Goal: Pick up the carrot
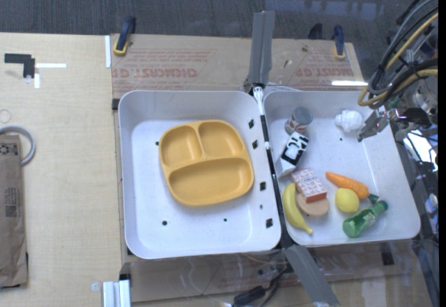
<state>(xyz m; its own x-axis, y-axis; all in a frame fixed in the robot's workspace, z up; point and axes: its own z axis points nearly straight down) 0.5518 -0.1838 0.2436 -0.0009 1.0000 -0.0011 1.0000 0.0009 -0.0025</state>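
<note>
A yellow divided plate (205, 162) lies in the left bin (132, 180). In the right bin (390, 166), a banana (296, 209) sits at seven o'clock, touching a boxed snack (309, 185). A lemon (347, 200) and green bottle (362, 219) lie at five o'clock. A small can (301, 118) stands at eleven, above a black-and-white toy (295, 149).

The scene is viewed by 1 fixed camera, set above the bench (56, 90) and angled downward. Both white bins, the left bin (139, 229) and the right bin (397, 229), are taken in whole from moderate height, with dark floor beyond.
</note>
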